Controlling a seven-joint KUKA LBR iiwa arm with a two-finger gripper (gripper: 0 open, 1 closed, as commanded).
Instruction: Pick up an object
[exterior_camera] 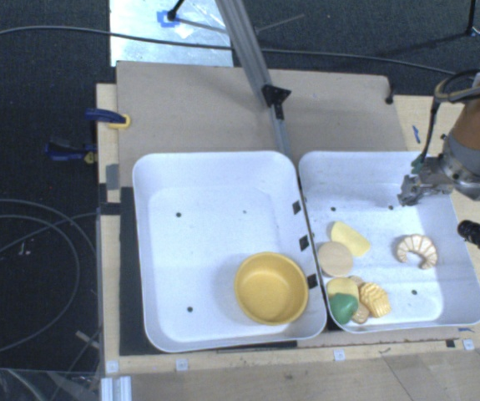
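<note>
My gripper (411, 190) hangs over the far right part of the right bin (365, 178), apart from all the objects. In that bin lie a croissant-shaped toy (416, 250), a pale yellow piece (351, 239), a beige round disc (336, 259), a ridged yellow toy (374, 299) and a green and yellow piece (343, 307). The croissant lies nearest, a short way in front of the gripper. A yellow bowl (271, 287) stands upright in the near right corner of the left bin (189, 215).
The two bins touch along a central wall with black clips (304, 242). A slanted grey pole (248, 40) crosses the back of the bench. A blue and yellow clamp (106, 118) sits at the bench's left edge.
</note>
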